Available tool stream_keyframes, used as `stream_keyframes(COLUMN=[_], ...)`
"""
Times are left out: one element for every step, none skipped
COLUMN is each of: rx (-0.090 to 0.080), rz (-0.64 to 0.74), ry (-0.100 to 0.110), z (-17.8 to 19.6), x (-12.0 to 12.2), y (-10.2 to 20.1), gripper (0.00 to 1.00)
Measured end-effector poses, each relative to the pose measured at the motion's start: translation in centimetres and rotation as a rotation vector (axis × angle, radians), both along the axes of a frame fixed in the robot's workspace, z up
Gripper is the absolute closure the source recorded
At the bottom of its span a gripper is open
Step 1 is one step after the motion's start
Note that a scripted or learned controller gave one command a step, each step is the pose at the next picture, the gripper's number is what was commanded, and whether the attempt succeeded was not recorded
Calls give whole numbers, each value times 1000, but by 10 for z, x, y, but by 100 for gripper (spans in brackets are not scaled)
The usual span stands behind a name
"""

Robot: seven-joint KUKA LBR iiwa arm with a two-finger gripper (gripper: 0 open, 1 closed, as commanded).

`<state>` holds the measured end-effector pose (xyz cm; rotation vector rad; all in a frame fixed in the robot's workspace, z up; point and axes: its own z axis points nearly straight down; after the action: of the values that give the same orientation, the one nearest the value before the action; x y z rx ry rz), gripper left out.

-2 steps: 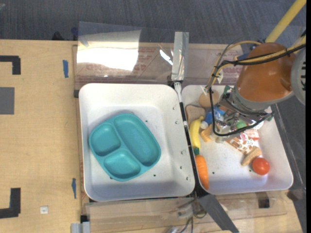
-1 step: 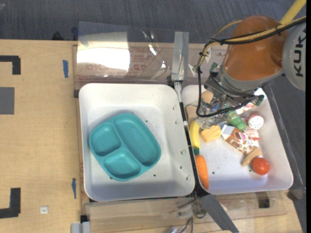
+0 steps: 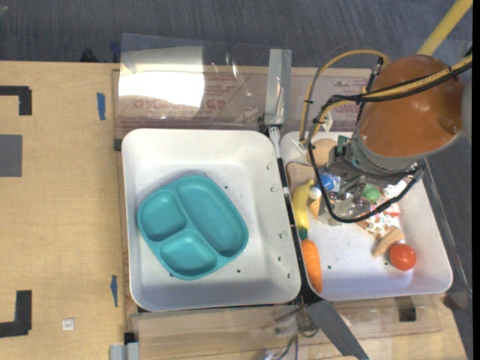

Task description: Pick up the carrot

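The orange carrot with its green stem end lies in the right shallow white plastic bin, tight against that bin's left wall at the near corner, its length running near to far. Just beyond its green end, along the same wall, sits a yellow banana.

The grey arm with the orange band reaches in from the right and hangs over the far half of the right bin. The gripper sits below the band among black cables, above the clutter of small things there and well apart from the carrot; whether it is spread or closed cannot be told, and nothing can be made out in its hold.

To the right in the same bin, a round red tomato rests near the near right corner, touching a tan bread-like piece. A pale brown rounded thing lies at the far left of that bin, partly hidden by the cables.

The left shallow white bin holds a teal plastic plate with three compartments, set at a slant near the middle. Both bins sit on a light wooden table.
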<state>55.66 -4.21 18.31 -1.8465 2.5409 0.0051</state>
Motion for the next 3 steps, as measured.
stream_keyframes(rx=[0, 0, -1], rz=[325, 147, 205], ry=[1, -2, -12], z=[-1, -94, 44], x=[-64, -76, -73], y=[4, -58, 26], gripper=[100, 100, 100])
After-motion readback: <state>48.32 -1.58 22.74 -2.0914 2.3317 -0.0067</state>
